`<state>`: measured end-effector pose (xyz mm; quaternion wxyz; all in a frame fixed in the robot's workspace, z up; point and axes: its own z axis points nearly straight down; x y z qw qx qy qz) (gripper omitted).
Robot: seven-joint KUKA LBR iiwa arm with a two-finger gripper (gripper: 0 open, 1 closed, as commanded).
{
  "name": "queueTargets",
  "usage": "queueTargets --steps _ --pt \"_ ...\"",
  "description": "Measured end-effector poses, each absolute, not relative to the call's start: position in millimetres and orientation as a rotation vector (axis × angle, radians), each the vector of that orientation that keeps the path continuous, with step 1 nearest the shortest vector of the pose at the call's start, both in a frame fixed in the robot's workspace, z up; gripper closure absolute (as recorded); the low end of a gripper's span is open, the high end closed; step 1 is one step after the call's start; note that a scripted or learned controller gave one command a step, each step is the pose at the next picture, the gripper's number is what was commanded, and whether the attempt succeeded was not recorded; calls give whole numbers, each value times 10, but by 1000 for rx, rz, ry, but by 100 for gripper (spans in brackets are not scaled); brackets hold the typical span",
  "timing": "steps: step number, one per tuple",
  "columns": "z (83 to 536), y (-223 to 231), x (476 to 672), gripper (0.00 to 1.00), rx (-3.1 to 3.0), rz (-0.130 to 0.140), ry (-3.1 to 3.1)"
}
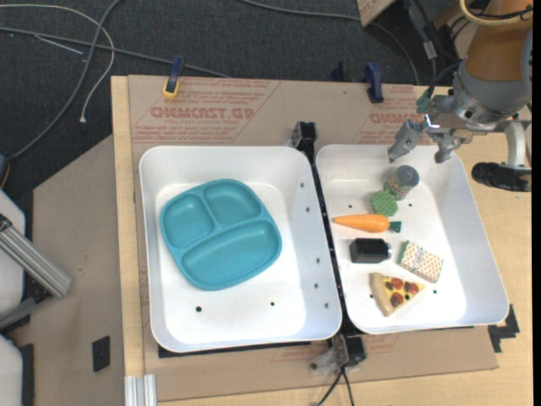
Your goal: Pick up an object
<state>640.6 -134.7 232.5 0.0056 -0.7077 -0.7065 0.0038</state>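
We take the orange plastic carrot (362, 222) lying across the middle of the right-hand shallow white bin (482, 260) as our landmark. Up and to the right of it, above the bin's far edge, hangs the grey two-finger gripper (423, 145), its fingers spread apart with nothing between them, so nothing is picked up yet. Just above the carrot's leafy end sits a small green knobbly toy (385, 202), and touching that, further up, a small grey round-topped can (402, 179); this can lies closest beneath the gripper, and we judge it the likeliest target. Below the carrot lie a small black block (369, 249), to its right a patterned cracker-like square (422, 262), and lowest a toy pizza slice (394, 293). Far to the carrot's left, in the left-hand white bin (161, 311), rests a teal divided plastic plate (221, 233). To do this well, we should centre the open fingers over the can before descending, and turn them so that one finger does not land on the green toy crowding its lower side. We would go low enough to grip the can's body, not its rim, then close firmly. If the can looks too crowded, the black block stands freer.
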Motion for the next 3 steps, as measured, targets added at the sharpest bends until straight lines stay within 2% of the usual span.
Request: queueTargets --steps 1,2,3 --pt "2396 -1344 6431 0 -2220 0 -2221" --pt "1770 -1344 6376 0 -2217 7 -2216" --pt "1330 -1343 6475 0 -2220 2 -2223"
